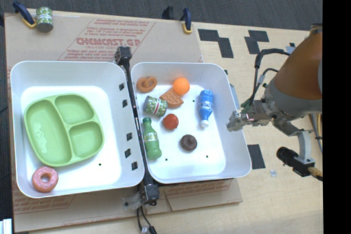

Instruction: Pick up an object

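The right bin (236, 159) holds several small things. At the back lie a brown pretzel ring (146, 84), an orange ball (181, 85) and a waffle piece (172, 98). Nearer the middle are a green can (155, 106) on its side, a red ball (171, 121) and a blue bottle (205, 106). A green bottle (151, 138) and a chocolate donut (189, 142) lie toward the front. My gripper (237, 120) hangs over the bin's right rim, to the right of the blue bottle, with nothing seen in it.
The left bin (109, 172) carries a green divided plate (63, 129) and a pink donut (44, 178) at its front corner. A small can (44, 18) and blue clamps (186, 19) sit on the cardboard behind the bins. Cables (263, 63) trail beside the arm.
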`<state>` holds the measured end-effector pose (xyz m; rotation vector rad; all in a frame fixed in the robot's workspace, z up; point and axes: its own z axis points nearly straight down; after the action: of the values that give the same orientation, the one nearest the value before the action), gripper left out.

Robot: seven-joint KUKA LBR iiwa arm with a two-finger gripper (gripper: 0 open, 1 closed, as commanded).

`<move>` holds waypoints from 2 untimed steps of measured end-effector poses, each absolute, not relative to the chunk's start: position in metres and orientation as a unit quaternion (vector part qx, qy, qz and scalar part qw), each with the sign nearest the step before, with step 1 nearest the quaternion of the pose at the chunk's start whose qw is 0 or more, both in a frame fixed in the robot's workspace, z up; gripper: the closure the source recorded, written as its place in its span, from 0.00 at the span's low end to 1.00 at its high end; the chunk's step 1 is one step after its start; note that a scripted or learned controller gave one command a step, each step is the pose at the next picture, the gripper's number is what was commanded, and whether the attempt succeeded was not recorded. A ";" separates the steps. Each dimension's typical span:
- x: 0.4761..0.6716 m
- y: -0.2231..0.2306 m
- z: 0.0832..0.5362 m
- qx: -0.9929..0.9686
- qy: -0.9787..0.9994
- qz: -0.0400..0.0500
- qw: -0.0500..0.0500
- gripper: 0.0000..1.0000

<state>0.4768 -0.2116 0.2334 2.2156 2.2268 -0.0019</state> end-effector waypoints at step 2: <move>0.565 -0.211 0.236 0.705 0.709 0.000 -0.001 1.00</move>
<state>0.5652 -0.2110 0.2359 2.2164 2.2280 -0.0007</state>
